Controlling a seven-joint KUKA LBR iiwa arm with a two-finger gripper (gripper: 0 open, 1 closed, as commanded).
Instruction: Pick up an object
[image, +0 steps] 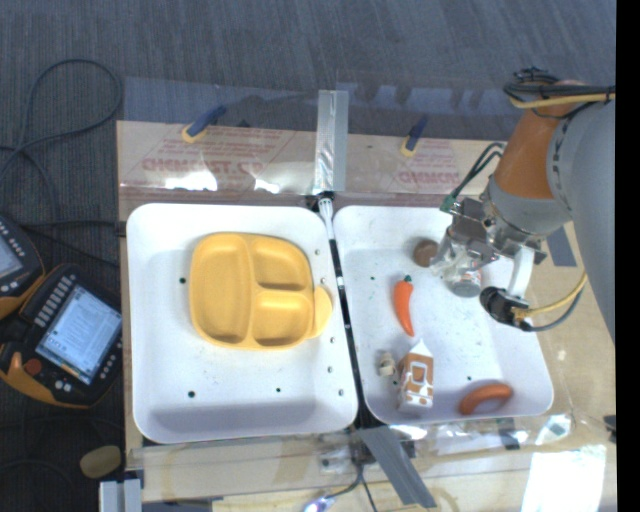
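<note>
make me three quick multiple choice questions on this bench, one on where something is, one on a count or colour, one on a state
1. Where does the yellow tray lie?
A. in the left bin
B. in the right bin
C. on the floor

2. What colour is the carrot?
A. blue
B. orange with a green top
C. white

3. How does the small carton stand in relation to the gripper?
A. clamped in it
B. lifted above the bin
C. resting on the bin floor, apart from it

Answers:
1. A, the tray sits in the middle of the left bin.
2. B, its body is orange and its tip green.
3. C, the carton lies near the front of the right bin, while the gripper is over the far part, by a brown round thing.
</note>
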